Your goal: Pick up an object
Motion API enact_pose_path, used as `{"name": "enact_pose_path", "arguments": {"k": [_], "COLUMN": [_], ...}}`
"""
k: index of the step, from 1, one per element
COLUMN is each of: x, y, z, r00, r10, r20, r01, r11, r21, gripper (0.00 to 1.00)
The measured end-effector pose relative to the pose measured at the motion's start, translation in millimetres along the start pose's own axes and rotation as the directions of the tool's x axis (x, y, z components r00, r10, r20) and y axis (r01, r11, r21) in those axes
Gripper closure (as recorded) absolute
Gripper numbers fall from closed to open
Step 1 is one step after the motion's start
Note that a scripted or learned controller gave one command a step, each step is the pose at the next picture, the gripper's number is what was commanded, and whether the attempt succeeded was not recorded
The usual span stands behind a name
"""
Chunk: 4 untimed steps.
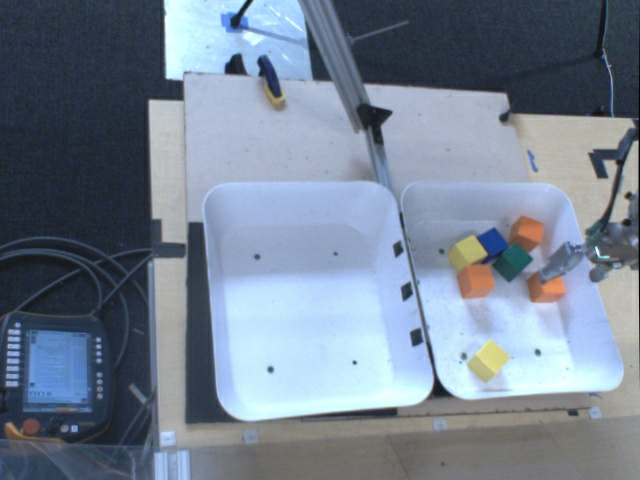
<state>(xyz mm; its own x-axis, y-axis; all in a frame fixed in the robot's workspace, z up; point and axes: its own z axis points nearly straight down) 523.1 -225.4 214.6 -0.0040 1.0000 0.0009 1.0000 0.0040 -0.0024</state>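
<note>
The gripper [560,264] reaches in over the right edge of the right bin [590,363]; its grey tip hangs just above an orange cube [546,289] near that edge, and whether the fingers are spread or pressed together cannot be told. Nothing is seen pinched in them. In the far half of the same bin lie a yellow cube [466,252], a blue cube [492,241], a green cube [513,261], an orange cube by the far right corner [527,232] and another orange cube nearer the middle [476,280], clustered close together. A second yellow cube [488,359] sits apart near the bin's near edge. The left bin [225,368] stands just beside it on the bench [440,128]
</note>
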Motion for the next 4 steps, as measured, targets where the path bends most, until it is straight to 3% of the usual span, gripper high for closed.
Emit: {"name": "enact_pose_path", "arguments": {"k": [1,3,4], "x": [0.2,11.1,10.1], "y": [1.0,1.0,2.7], "z": [-2.3,103.5,89.5], "r00": [1.000,1.000,1.000], "r10": [-0.001,0.002,0.000], "r20": [0.001,0.000,0.003], "r01": [0.001,-0.002,0.000], "r11": [1.000,1.000,1.000], "r21": [-0.004,0.000,-0.007], "gripper": [0.00,0.00,1.00]}}
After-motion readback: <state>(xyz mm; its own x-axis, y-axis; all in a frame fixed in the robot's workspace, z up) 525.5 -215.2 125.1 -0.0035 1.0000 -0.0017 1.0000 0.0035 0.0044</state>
